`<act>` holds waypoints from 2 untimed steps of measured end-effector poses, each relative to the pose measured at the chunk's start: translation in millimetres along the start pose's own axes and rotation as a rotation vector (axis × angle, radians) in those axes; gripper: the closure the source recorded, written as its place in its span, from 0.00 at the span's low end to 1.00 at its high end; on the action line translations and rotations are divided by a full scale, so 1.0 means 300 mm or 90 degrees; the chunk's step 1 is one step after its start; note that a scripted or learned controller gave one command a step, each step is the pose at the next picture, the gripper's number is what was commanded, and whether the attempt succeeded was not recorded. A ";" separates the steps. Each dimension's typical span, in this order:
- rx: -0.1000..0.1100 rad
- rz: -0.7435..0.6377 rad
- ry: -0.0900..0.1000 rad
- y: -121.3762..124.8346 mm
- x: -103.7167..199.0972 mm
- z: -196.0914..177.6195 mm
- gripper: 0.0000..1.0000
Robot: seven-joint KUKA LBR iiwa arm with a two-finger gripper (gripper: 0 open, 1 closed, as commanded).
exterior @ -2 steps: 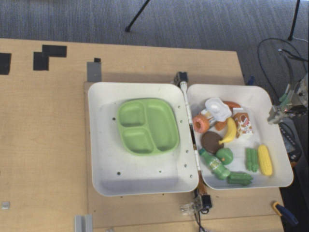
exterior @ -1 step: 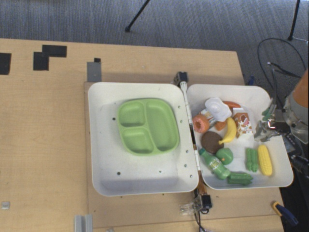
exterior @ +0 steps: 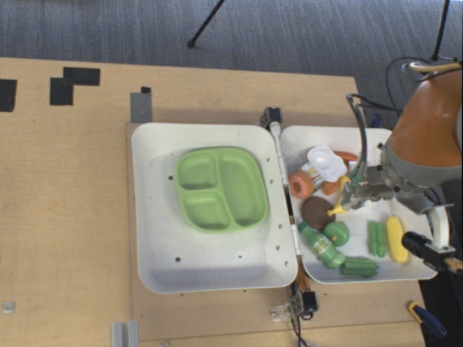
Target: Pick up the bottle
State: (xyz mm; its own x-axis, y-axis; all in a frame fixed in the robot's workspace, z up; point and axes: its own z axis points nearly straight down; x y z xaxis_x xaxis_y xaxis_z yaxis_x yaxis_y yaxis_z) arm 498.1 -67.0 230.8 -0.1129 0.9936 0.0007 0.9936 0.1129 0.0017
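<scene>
The bottle [exterior: 321,243] is green with a pale label. It lies on its side, slanted, near the front left corner of the right bin [exterior: 376,132]. My gripper [exterior: 352,194] hangs over the middle of that bin, above and to the right of the bottle and apart from it. A small yellow piece [exterior: 335,210] shows just below the gripper's tip. The grey arm with its orange band [exterior: 427,129] covers the bin's right side.
Around the bottle lie a brown round toy [exterior: 315,210], a green ball-like toy [exterior: 337,231] and a dark green cucumber [exterior: 359,267]. A donut [exterior: 301,185], a white toy [exterior: 325,163], corn [exterior: 396,238] and a green pod [exterior: 377,238] share the bin. The left bin [exterior: 155,266] holds a green divided plate [exterior: 221,188].
</scene>
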 end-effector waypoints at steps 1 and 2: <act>-0.001 -0.195 0.000 -0.014 0.196 0.156 1.00; -0.001 -0.193 0.000 0.063 0.407 0.068 1.00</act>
State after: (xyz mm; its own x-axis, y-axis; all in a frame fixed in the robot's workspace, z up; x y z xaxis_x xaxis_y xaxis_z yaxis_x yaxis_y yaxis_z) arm 503.1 56.6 210.6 -0.4038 0.9148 -0.0001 0.9148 0.4038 0.0027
